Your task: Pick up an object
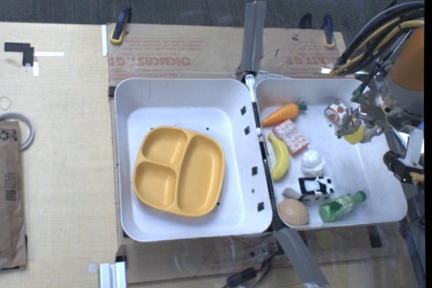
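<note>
In the right-hand white bin (378, 212), near its far right wall, a small yellow rounded object (354, 135) sits against the tip of the gripper (351, 123), just beside a small white-and-orange printed item (335, 111). Whether the gripper grips the yellow piece, merely touches it or hangs above it cannot be told from this slanted overhead view, and its state is equally unreadable, so the pick must be judged as under way, not done: the arm (405, 77), grey with its orange band, is down at the bin, but no lift is evident.

Left of the gripper, toward the divider between the bins, lie an orange plastic carrot (280, 114), a small pink-and-white printed packet (291, 136) and a yellow plastic banana (278, 156). Nearer the camera from the gripper are a white knobbly object (312, 161), a black-and-white patterned toy (316, 187), a green plastic bottle (341, 206) lying on its side and a tan egg-shaped object (293, 212). Farther left, the left-hand white bin (135, 101) holds a yellow three-compartment plate (179, 170). Both bins rest on the wooden worktop (54, 84).
</note>
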### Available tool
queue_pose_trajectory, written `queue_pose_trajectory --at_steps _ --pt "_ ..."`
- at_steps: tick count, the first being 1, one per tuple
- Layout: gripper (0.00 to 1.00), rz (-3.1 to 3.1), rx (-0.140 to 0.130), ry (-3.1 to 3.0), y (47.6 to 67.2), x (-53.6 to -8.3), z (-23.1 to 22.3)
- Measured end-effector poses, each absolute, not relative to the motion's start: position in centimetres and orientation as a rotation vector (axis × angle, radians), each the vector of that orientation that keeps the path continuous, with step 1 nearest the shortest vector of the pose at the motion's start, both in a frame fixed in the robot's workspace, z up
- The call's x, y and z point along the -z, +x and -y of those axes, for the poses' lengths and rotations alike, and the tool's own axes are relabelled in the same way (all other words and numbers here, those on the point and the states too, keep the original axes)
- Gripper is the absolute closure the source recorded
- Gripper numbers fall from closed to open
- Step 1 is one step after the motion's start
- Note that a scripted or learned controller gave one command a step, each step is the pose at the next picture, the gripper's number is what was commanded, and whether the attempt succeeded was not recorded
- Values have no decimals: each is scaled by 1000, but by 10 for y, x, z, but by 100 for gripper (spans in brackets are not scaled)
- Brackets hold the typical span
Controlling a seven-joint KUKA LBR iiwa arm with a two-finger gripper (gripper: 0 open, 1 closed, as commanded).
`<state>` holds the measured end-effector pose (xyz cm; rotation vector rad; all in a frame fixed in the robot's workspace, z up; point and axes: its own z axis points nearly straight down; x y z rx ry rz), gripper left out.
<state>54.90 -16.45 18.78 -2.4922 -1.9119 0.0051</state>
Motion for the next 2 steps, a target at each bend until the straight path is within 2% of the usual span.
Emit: queue_pose_trajectory --at_steps 1,2 --pt "100 1604 -9 -2698 517 -197 92" --pt "100 1542 -9 -2737 557 -212 33"
